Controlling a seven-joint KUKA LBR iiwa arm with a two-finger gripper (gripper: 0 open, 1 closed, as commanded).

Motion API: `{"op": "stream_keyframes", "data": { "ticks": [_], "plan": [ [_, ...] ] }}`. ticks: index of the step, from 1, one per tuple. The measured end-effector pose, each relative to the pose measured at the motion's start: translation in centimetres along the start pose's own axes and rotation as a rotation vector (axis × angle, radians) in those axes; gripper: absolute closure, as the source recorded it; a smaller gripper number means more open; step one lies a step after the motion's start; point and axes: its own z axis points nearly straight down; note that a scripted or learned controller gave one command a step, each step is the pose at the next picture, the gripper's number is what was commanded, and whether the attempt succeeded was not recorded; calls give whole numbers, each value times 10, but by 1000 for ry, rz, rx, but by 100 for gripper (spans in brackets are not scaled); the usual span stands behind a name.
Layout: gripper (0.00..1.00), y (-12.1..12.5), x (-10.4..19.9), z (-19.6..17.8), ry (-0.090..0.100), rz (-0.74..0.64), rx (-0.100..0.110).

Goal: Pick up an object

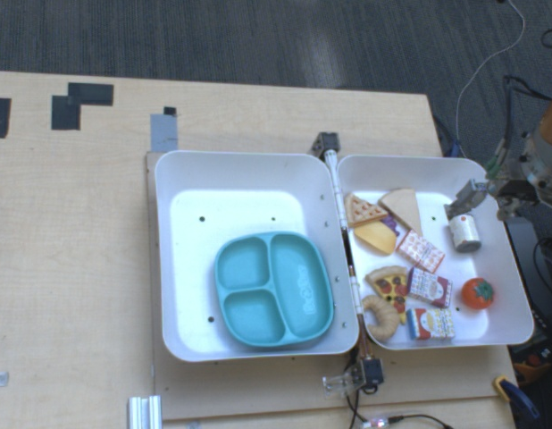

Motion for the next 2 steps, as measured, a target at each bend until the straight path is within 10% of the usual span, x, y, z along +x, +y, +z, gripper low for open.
{"op": "stream_keyframes", "data": {
  "ticks": [1,2],
  "plan": [
    [0,-59,19,118,2,3,4],
    [0,-62,54,159,-9,5,-17]
  ]
}}
